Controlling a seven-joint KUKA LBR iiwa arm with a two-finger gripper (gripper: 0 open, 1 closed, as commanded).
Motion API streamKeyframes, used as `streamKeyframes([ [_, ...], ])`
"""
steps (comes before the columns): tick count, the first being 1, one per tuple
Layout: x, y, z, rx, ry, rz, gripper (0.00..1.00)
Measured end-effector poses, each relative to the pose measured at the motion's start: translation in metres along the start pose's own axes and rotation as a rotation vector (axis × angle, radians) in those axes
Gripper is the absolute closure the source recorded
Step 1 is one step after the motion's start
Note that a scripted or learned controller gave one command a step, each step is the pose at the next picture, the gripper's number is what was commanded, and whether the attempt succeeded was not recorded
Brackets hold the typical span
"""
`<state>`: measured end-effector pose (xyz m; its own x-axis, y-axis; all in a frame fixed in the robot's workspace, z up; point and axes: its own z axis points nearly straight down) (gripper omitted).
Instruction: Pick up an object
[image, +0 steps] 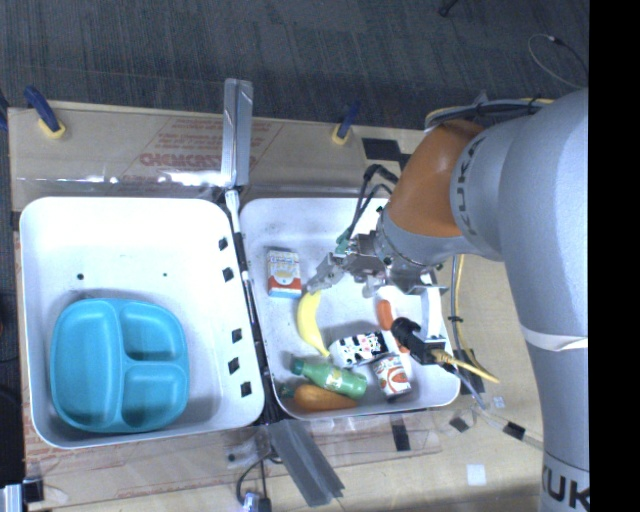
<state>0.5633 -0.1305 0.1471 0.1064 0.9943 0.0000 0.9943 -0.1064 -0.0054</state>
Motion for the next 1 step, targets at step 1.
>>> streamKeyframes([
  [1, -0.0002, 0.0001, -0.0003, -0.001, 0.0, 0.0, 0.0],
])
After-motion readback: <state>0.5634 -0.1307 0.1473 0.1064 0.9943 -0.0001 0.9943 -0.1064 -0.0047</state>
